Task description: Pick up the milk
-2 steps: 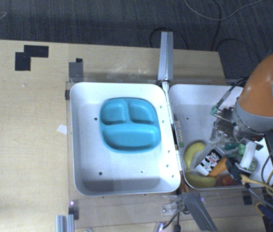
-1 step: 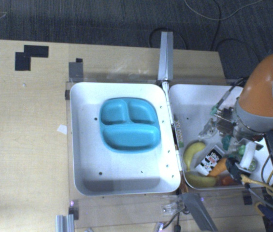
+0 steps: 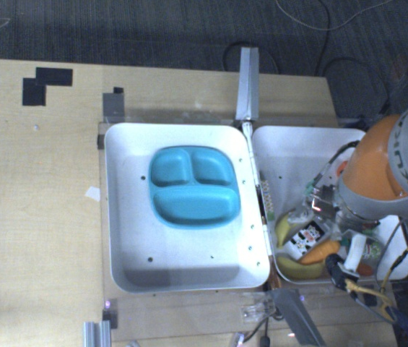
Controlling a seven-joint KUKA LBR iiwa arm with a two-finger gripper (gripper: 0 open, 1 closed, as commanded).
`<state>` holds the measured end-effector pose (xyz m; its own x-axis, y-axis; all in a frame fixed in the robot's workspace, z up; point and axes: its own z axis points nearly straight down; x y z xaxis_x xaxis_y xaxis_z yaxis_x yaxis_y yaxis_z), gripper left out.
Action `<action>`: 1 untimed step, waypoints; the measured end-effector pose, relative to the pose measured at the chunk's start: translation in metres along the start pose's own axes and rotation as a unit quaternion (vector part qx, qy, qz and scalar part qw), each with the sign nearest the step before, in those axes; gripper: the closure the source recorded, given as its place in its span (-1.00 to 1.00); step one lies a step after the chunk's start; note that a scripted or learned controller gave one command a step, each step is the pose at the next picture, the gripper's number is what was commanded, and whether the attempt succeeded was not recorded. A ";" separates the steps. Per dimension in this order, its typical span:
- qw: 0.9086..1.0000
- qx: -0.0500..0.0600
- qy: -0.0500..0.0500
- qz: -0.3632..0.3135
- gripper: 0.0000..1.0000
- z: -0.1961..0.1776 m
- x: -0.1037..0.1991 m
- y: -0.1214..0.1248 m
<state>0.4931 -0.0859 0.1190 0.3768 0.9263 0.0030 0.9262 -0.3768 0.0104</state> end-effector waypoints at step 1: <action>1.000 0.003 0.000 -0.002 1.00 -0.006 0.001 0.000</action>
<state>0.4933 -0.0850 0.1252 0.3733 0.9277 0.0021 0.9277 -0.3733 0.0042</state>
